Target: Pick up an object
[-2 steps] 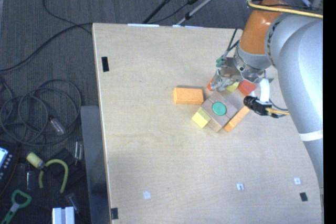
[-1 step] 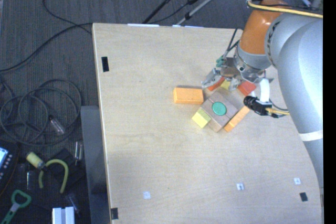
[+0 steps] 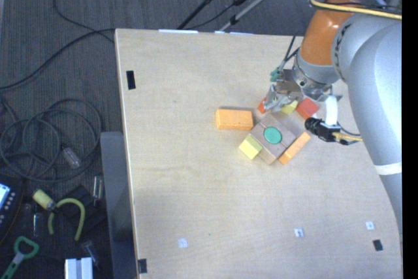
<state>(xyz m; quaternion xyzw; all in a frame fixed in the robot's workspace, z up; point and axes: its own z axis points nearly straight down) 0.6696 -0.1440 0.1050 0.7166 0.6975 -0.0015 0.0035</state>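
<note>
Pale board point(image 3: 196, 206) over dark carpet. Gripper point(image 3: 279, 100) low behind grey block with green disc point(image 3: 272, 136); orange block point(image 3: 234, 119) left. I judge approach step; grip state unclear. Next: descend, close.

An orange block point(image 3: 234, 119) lies flat on the pale table, a little apart from a cluster: a tan block with a green disc point(image 3: 275, 137), a small yellow cube point(image 3: 250, 147) touching its left corner, a thin orange bar point(image 3: 295, 147) along its right
</note>
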